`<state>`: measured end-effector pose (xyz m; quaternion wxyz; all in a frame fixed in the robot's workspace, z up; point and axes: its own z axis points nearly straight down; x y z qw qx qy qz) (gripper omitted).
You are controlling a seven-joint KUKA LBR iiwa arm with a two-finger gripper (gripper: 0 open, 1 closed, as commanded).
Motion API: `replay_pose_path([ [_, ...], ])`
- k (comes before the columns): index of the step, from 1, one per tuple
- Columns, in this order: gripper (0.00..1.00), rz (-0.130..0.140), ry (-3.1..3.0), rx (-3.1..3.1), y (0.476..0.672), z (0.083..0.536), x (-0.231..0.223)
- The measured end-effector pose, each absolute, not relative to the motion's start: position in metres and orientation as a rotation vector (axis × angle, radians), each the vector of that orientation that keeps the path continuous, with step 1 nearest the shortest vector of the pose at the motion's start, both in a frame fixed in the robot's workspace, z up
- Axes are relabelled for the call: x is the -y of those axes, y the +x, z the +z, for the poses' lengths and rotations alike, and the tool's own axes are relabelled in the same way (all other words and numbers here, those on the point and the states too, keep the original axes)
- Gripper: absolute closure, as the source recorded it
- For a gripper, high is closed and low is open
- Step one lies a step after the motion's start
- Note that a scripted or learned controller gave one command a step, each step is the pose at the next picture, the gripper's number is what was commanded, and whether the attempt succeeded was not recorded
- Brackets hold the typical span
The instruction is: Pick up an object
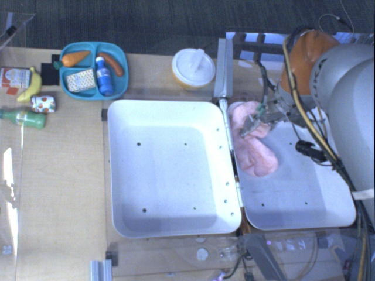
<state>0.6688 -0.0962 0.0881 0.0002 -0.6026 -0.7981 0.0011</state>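
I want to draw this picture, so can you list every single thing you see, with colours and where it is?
Bins: 2, white, side by side on the bench; left bin, right bin.
Soft pink thing: 1, pink, upper left of the right bin.
Tray: 1, blue, top left, with an orange carrot, a blue bottle and other small toys.
Lidded cup: 1, white lid, yellow base, above the left bin.
Banana: 1, yellow, far left.
Small can: 1, white with spots, far left.
Green bottle: 1, lying at far left.
Arm: 1, grey and orange, right.
End effector: 1, dark, over the pink thing.
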Motion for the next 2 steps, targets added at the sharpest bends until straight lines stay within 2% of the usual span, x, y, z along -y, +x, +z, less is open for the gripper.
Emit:
replay_pose_path([
  [1, 1.0, -0.001, -1.888, 2.52, 0.6707, 0.1003, 0.0948],
  [2, 0.0, 0.001, -1.885, 2.519, 0.6701, 0.0999, 0.0946],
])
